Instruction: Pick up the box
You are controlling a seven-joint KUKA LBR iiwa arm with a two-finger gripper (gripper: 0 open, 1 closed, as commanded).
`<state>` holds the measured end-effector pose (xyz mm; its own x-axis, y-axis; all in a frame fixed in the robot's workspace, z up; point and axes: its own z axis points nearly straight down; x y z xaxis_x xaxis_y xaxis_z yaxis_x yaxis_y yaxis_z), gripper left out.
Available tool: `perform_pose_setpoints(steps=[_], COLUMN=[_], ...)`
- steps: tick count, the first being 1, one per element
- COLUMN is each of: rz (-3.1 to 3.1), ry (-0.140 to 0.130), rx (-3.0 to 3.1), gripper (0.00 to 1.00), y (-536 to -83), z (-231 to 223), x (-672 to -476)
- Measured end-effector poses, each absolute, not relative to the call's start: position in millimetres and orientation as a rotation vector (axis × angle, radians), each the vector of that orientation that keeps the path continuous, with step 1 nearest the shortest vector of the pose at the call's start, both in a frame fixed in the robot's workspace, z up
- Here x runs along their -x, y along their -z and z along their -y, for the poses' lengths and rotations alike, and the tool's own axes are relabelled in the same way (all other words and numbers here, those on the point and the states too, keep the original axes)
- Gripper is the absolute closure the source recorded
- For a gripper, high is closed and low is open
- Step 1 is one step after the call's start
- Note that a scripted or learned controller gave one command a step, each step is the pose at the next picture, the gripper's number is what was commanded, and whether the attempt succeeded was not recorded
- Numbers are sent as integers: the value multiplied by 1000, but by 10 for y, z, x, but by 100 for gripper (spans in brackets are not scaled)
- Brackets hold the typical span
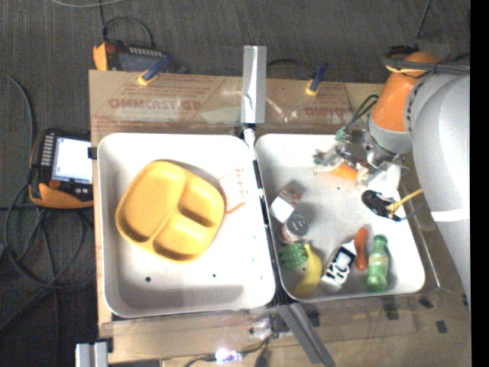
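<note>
Two white bins side by side: left bin [114, 281], right bin [416, 281].

Arm [447, 151], grey with orange band, reaching in over the right bin's far right corner.

Yellow divided tray [172, 209], left bin, filling its centre.

Box [284, 206], small and white, right bin, against the left wall. Long axis apparently runs diagonally, near-left to far-right.

Gripper [353, 155], low over the far end of the right bin. Jaw spacing cannot be judged among the clutter beneath. The box lies to the gripper's left and nearer the camera, well apart.

Green bottle [377, 262], near right corner.

Writing: red print on the cardboard behind the bins, reversed and illegible; box markings too small to read.
</note>
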<state>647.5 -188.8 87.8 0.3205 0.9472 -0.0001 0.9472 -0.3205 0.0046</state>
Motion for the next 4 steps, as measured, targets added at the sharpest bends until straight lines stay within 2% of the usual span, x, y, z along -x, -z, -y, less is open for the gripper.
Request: perform_pose_setpoints(steps=[1, 2, 4], rz=[-1696, -1639, -1640], ry=[-4, 14, 14], rx=[-2636, -2683, -2683], gripper=[0, 0, 0], y=[-886, -2085, -2084], z=[1051, 1535, 1533], x=[-6015, -5451, -5451])
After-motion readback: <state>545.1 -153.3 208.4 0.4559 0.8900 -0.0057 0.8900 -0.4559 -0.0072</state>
